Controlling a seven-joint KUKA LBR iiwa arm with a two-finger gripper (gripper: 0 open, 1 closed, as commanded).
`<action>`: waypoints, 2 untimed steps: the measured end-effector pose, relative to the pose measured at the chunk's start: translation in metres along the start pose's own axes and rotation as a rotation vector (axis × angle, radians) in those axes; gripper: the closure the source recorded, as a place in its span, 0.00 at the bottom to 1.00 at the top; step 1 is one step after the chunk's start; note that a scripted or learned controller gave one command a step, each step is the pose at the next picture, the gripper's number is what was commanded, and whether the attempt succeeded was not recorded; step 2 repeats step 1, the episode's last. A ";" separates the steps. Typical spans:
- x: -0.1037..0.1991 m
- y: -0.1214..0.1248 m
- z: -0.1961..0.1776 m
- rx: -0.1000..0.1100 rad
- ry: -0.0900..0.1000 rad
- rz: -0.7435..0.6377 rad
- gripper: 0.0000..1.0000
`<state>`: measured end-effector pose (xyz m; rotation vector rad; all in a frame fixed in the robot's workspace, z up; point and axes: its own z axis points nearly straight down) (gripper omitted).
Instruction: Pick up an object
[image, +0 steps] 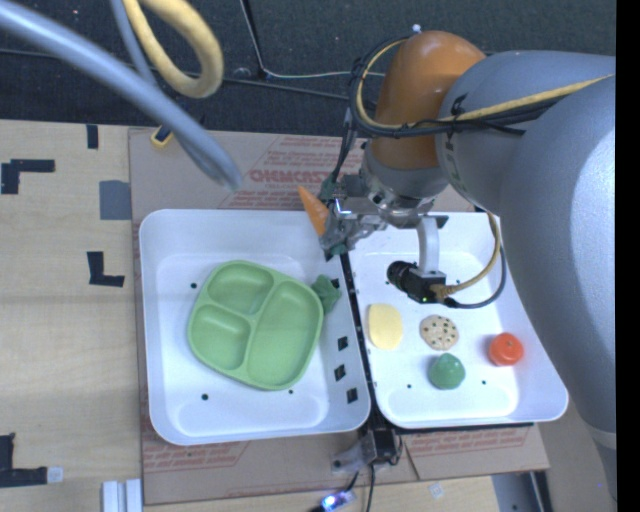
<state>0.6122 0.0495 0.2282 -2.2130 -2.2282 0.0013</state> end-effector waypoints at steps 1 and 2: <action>0.047 0.015 -0.007 -0.001 0.001 0.001 1.00; 0.047 0.015 -0.007 -0.001 0.001 0.001 1.00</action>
